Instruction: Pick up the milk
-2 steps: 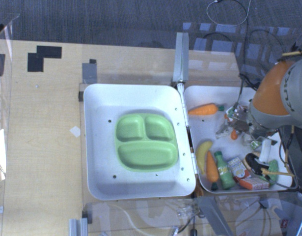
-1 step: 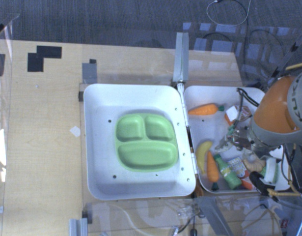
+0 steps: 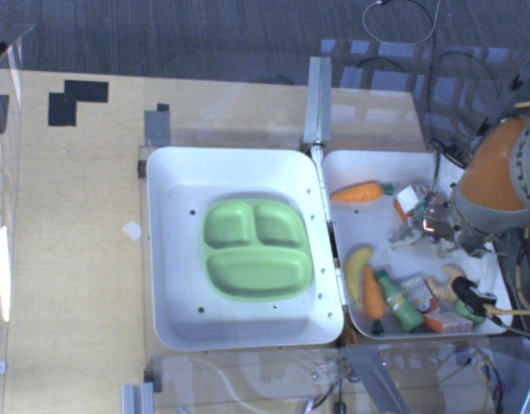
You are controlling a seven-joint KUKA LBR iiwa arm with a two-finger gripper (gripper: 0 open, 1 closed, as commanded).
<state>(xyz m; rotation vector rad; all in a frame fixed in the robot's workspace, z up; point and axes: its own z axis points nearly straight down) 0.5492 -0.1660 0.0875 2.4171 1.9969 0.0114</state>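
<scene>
Over the right bin (image 3: 351,231): gripper (image 3: 420,227) beside the milk (image 3: 408,199).
We cannot tell its grip; we judge the milk still unlifted, the pick remaining.

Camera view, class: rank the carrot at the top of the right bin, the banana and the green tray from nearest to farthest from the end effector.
1. Carrot, left of the end effector in the right bin.
2. Banana, lower left, same bin.
3. Green tray, in the left bin.
</scene>
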